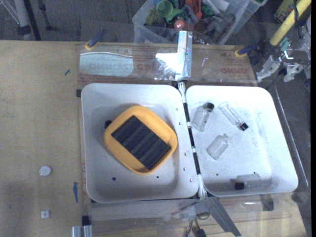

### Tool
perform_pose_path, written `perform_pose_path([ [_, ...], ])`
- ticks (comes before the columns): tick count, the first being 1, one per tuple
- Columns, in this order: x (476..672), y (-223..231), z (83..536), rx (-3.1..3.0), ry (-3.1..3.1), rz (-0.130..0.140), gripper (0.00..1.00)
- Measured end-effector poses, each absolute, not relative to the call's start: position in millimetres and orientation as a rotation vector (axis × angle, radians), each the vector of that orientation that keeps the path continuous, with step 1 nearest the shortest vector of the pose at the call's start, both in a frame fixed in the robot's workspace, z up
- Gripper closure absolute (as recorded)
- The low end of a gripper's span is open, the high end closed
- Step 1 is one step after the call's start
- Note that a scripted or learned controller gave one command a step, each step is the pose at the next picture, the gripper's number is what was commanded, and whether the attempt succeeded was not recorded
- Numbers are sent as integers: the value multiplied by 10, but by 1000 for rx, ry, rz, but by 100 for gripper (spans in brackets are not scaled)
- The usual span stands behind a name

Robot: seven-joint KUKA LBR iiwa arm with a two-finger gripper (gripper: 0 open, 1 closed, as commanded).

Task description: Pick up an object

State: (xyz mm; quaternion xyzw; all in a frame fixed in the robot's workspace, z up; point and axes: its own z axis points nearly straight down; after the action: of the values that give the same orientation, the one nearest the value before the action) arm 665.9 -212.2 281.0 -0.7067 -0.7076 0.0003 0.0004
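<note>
Tan wooden bench [34,107], small white disc [45,171] at 8 o'clock. Left bin [94,132] holds a yellow pad [140,140] with a dark ribbed panel, lying flat mid-bin. Right bin [276,147] holds four clear bottles, all lying down and apart: one with a black cap [201,116] at its 10 o'clock, a second [232,115] at 12, a third [217,146] near centre, a fourth [249,181] against the wall at 6. Cardboard strip [222,65] runs behind the bins; a clear tub of toys [197,9] sits on grey floor at 12 o'clock. Claw state: cannot tell.
</note>
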Motion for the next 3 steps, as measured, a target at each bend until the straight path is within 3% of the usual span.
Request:
perform_pose_path([
  [1,6343,-1736,1274,-1996,-2429,-1,0],
  [2,6265,-1831,871,-1969,-2452,-3,0],
  [3,6282,-1832,992,-1973,-2455,-9,100],
])
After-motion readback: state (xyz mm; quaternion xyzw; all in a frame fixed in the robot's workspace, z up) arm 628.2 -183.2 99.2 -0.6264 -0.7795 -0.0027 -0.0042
